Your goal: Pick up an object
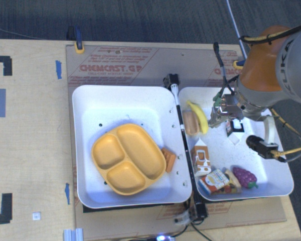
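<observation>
Banana [198,116]: yellow, curved, in right bin [281,185]. Gripper [221,109] just beside it; grip state unclear.

A pale wooden bench [30,149] fills the frame's left and centre. Two white bins sit on it: left bin [85,134], right bin [278,179], side by side.

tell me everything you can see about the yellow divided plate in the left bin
The plate is mustard yellow and looks like smooth moulded plastic, with rounded corners and three hollows: one large, two smaller. Nothing lies in the hollows. It lies flat, right way up, on the floor of the left bin, turned at an angle to the bin's walls, towards the near side. A small orange piece rests against its right edge. The gripper is away over the right bin, not near the plate.
</observation>
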Available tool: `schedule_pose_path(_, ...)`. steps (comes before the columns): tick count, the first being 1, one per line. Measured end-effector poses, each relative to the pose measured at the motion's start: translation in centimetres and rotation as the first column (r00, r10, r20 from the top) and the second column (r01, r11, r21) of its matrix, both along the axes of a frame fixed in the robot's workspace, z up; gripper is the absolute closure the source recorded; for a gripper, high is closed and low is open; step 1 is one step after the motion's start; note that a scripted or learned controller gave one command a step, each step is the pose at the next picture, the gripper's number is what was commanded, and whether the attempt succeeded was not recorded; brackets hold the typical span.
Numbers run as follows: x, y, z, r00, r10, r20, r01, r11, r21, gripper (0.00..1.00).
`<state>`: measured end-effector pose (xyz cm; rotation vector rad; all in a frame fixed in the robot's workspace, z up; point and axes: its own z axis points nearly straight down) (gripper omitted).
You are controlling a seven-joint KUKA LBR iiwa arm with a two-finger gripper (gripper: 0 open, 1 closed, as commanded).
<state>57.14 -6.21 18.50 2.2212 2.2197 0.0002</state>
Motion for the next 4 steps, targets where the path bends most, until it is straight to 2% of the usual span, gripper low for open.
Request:
schedule_pose_path(1, 2.4, -0.8, 5.8, 1.0, 0.001, 0.002, -0.001, 1.0, 0.0, 1.0)
schedule_pose_path(2, 0.4, 0.6, 3.6, 1.0, 0.002, -0.003, -0.002, 1.0, 0.001, 1.0)
schedule_pose_path(3, -5.1, 0.1, 7.1, 1.0, 0.001, -0.003, -0.001, 1.0, 0.001, 1.0)
schedule_pose_path(4, -2.7, 3.0, 1.2, 1.0, 0.001, -0.003, -0.001, 1.0, 0.002, 1.0)
